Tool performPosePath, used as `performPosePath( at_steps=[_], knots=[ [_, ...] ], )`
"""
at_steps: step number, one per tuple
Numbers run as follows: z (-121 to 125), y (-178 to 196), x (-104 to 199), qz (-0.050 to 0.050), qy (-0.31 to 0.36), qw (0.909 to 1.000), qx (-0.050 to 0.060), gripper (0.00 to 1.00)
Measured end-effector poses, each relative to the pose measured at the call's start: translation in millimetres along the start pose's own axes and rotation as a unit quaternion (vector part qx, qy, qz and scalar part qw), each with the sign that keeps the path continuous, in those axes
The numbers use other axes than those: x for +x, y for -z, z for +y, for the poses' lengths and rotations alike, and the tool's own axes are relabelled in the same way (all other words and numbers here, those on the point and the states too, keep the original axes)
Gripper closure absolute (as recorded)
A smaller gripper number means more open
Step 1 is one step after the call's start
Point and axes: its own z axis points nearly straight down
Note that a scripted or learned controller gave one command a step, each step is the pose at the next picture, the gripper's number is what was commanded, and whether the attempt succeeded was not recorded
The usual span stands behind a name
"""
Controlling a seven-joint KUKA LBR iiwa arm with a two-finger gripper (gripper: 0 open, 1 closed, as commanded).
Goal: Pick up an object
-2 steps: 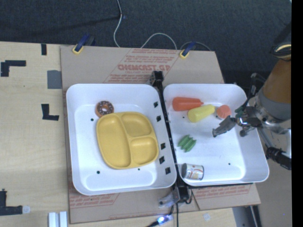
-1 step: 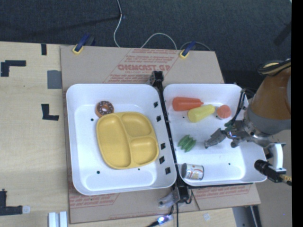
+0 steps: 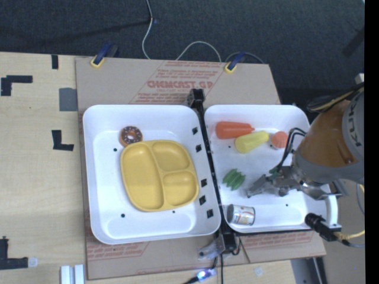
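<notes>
Holding one tray, one donut — two bins

1. The arm is cut off by the frame's right edge, beyond the right bin; its upper links are not seen.
2. The right bin's right wall is largely hidden beneath the arm.
3. The gripper, over the right bin's floor, is rendered too small and dark for the set of its tips to be made out.
4. A small orange object near the right bin's back wall is partly covered by a cable; its kind cannot be told.
5. The label on the silver can at the right bin's front wall is too blurred to be read.
6. The green item in the right bin's middle is too small to be identified.
</notes>
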Motion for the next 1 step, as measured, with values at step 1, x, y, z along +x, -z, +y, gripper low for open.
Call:
performPosePath(
  at_steps=[1],
  knots=[
    [1.9, 13.3, 0.3, 0.000, 0.001, 1.0000, -0.003, 1.00]
  ],
)
